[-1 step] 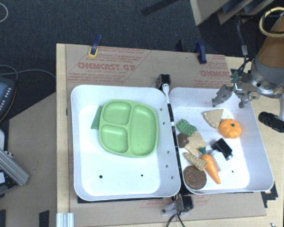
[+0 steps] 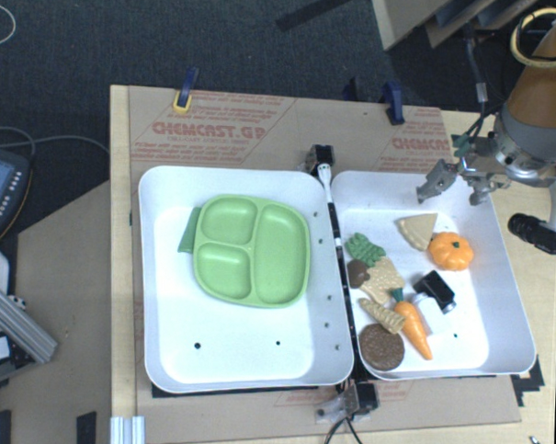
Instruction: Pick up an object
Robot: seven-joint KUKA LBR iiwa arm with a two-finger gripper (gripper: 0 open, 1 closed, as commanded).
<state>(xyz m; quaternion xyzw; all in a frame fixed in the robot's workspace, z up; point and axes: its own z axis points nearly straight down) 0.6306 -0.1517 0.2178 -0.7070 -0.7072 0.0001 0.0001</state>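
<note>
Overhead, the gripper (image 2: 459,183) hung spread apart, nothing between its fingers, above the far edge of the right bin (image 2: 504,314). Just nearer the camera than the gripper lay a tan wedge (image 2: 416,231), touching a small orange pumpkin (image 2: 451,251). Farther from the gripper, toward the bin's near side, sat a black block (image 2: 434,289), a carrot (image 2: 414,328) and a brown round cookie (image 2: 381,346). The left bin (image 2: 162,349) held a green divided plate (image 2: 254,250).
</note>
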